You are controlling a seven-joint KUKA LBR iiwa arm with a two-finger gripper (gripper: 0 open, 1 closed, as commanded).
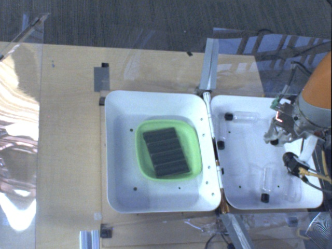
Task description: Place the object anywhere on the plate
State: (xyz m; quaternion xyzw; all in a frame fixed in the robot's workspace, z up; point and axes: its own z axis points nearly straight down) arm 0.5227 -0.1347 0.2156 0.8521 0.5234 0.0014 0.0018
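Spanning the lower centre of the frame, two white bins sit side by side on the wooden bench (62, 154), their inner rims touching along a narrow seam. The left bin (116, 154) holds a square green plate (193, 148) near its middle, with bare white floor all round between plate and walls. A dark ribbed rectangular object (166, 152) lies flat on the plate, tilted slightly, inside its raised rim. At the right edge, the arm's orange band (317, 95) hangs over the right bin (238, 154), with the gripper (282, 128) above that bin's upper right; whether it is released or clenched cannot be told.
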